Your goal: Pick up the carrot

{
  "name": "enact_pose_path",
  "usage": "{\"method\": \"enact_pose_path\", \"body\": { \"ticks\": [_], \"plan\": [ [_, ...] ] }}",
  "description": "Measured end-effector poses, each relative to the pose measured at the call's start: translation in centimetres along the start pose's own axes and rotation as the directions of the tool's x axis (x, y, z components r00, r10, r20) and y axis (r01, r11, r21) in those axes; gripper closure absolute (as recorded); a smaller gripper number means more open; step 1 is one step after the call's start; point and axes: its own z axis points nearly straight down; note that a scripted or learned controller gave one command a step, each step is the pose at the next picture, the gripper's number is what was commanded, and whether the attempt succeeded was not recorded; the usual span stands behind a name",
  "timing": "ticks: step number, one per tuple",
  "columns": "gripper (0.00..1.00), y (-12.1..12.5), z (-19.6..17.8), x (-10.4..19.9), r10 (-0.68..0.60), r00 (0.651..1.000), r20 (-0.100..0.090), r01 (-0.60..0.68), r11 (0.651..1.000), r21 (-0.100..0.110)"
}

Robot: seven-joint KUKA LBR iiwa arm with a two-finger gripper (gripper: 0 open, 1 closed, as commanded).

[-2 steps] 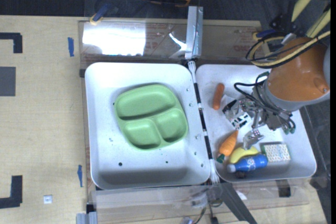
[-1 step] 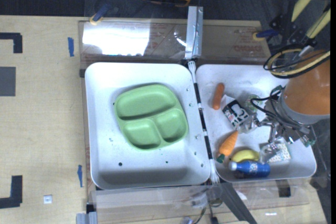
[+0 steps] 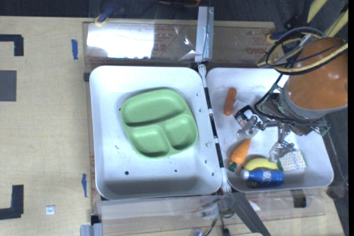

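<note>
1. I see the carrot (image 3: 240, 152) lying in the right bin (image 3: 318, 171), near that bin's left wall and toward its front, its orange body tilted with the greenish end pointing down-left.
2. The gripper (image 3: 265, 129) hangs over the middle of the same bin, just up and right of the carrot. From my view the metal parts nearest the carrot sit close to its upper tip; I cannot tell whether they touch it.
3. Whether the gripper is spread or closed I cannot tell; the metalwork is too cluttered. Nothing shows clearly between them.
4. Just beside the carrot's lower end lie a yellow banana (image 3: 260, 164) and a blue bottle (image 3: 264, 176), the bottle in front along the bin's near wall. A white patterned sponge (image 3: 291, 161) sits right of them.
5. A small orange sausage-shaped piece (image 3: 229, 101) lies farther back in the right bin.
6. The left bin (image 3: 105, 135) holds a green divided tray (image 3: 160, 121).
7. The bottle bears a pale label, but I cannot read it. Printing on the cardboard (image 3: 243, 41) behind the bins is too blurred to read.
</note>
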Motion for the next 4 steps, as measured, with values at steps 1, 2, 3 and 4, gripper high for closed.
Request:
{"method": "enact_pose_path", "body": {
  "ticks": [1, 2, 3, 4],
  "plan": [
    [0.0, 1.4, 2.4, 3.2, -0.193, 0.981, -0.003, 0.193, 0.981, -0.004],
    [0.0, 4.4, -2.4, 0.3, -0.524, 0.852, 0.0, 0.524, 0.852, -0.002],
    [0.0, -0.5, 7.4, 3.2, -0.525, 0.851, -0.001, 0.525, 0.851, 0.003],
    [0.0, -4.2, -2.4, -6.3, -0.585, 0.811, 0.001, 0.585, 0.811, -0.003]
  ]
}}
